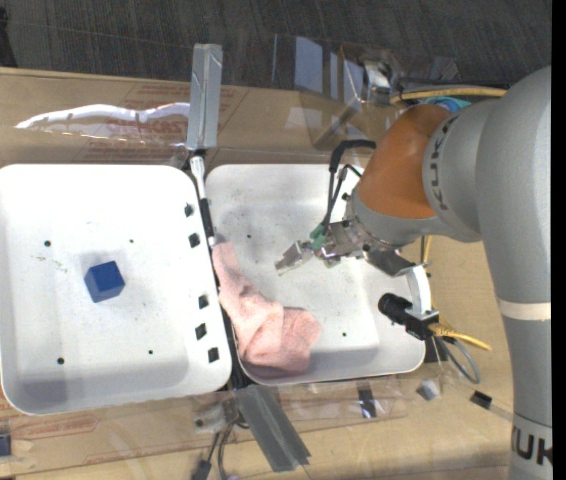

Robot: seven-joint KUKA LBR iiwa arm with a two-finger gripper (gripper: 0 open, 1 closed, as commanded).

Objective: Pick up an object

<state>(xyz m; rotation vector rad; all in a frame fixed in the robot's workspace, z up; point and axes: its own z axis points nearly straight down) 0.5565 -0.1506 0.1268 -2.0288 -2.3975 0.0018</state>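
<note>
Overhead view, 2 white bins side by side on bench. Left bin [23,268]: 1 blue cube [105,280] left of centre, lying alone. Right bin [263,183]: pink cloth [263,318] bunched against left wall and near corner. Gripper [285,262] above right bin floor, just right of cloth, apart from it, gripping nothing; finger spread cannot be told. Grey arm [493,178] enters from right.

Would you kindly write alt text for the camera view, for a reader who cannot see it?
A grey robot arm reaches from the right over the right bin, its gripper poised above the bin floor near a crumpled pink cloth in the lower left corner. A blue cube sits alone in the left bin.
</note>
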